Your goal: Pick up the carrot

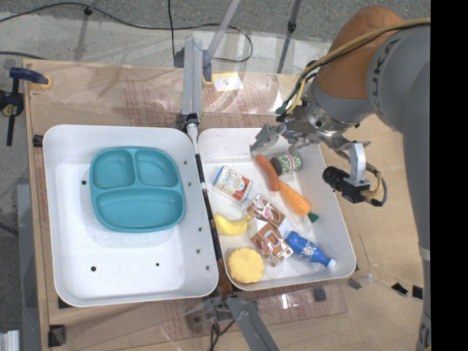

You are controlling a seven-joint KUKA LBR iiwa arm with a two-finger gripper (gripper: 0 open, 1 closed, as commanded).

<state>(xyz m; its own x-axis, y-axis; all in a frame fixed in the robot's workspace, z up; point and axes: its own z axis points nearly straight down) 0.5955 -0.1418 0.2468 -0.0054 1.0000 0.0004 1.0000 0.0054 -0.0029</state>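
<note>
The carrot (295, 199), orange with a small green tip, lies at a slant in the right bin (344, 229), near its right wall. Its upper end touches a reddish sausage (266, 171). My gripper (272, 143) hangs over the bin's back part, just above the sausage's upper end and up-left of the carrot. It is open, with nothing between its fingers.
Around the carrot lie a green can (290, 161), a small carton (232, 183), two brown snack packets (268, 227), a banana (232, 225), a yellow round piece (246, 265) and a blue bottle (310, 250). A teal divided plate (137, 189) sits in the left bin (66, 269).
</note>
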